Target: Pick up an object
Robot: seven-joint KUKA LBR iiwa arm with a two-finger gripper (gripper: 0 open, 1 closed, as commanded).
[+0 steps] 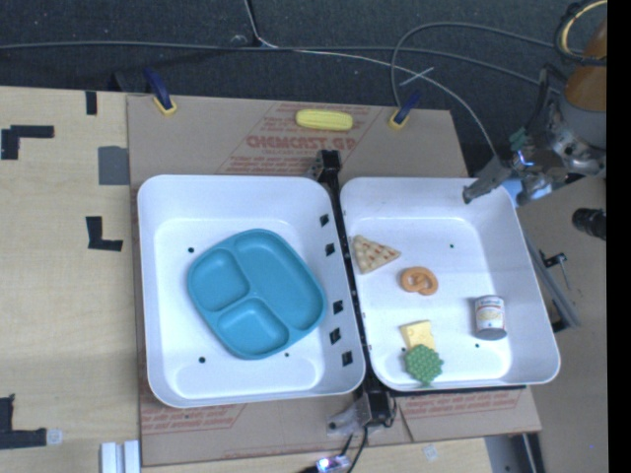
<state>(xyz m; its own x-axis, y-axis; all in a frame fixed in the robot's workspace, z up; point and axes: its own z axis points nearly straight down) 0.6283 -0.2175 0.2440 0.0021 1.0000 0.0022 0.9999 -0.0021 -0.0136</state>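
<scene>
**Desk editor:** What does the frame show?

**Photographer:** The gripper [490, 185] hangs over the upper right corner of the right bin [449, 203], nothing between its fingers. Whether they stand apart or together I cannot tell; at this slant they read as one dark wedge.

**Desk editor:** And the candidates?

**Photographer:** All in the right bin: a cracker wedge [373, 253] near the divider, a pretzel [419, 281] mid-floor, a small can [488, 316] by the right wall, a yellow block [417, 334] touching a green piece [424, 364] at the front. A blue tray [255, 293] sits in the left bin [168, 200].

**Desk editor:** Orientation?

**Photographer:** The can stands upright, long axis vertical. The cracker lies flat, its tip pointing right.

**Desk editor:** Risks?

**Photographer:** In my judgement, the can could tip if a finger clips its rim, and the wall crowds it. The flat cracker may slip under the fingers. Block and green piece might come up together.
</scene>
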